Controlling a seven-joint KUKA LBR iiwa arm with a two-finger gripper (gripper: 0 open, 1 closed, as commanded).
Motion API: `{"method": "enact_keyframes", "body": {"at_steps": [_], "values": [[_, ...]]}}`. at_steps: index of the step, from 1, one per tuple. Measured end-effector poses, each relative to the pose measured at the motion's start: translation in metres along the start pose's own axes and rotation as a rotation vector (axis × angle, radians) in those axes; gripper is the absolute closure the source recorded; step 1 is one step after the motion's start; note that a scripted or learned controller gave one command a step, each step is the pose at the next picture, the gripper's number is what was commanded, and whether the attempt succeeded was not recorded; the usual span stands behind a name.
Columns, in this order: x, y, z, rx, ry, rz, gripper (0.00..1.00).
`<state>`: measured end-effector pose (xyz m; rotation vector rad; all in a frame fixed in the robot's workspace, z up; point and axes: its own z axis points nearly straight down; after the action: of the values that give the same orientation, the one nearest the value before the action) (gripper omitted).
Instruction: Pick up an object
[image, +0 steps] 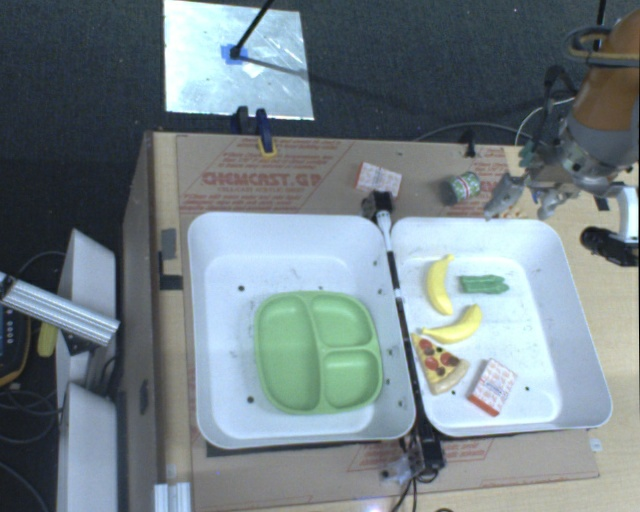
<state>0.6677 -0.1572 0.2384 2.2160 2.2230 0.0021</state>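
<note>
The right bin (565, 300) holds two yellow bananas: one upright (438, 284) near its left wall, one curved (456, 325) just below it. A green block (483, 285) lies to the right of the upper banana. A pizza slice (440, 362) and a red-and-white box (492, 387) lie toward the bin's front. My gripper (523, 201) hangs open over the bin's far rim, at the upper right, with nothing between its fingers. It is well above and behind the objects.
The left bin (215, 300) carries a green divided plate (318, 351). Behind the bins, on the cardboard, sit a small green can (464, 186) and a paper tag (378, 179). A foil sheet (238, 60) lies on the dark floor beyond.
</note>
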Motion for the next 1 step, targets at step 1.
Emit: {"method": "enact_keyframes", "body": {"at_steps": [1], "values": [[0.0234, -0.0158, 0.1364, -0.012, 0.0, -0.001, 0.0]]}}
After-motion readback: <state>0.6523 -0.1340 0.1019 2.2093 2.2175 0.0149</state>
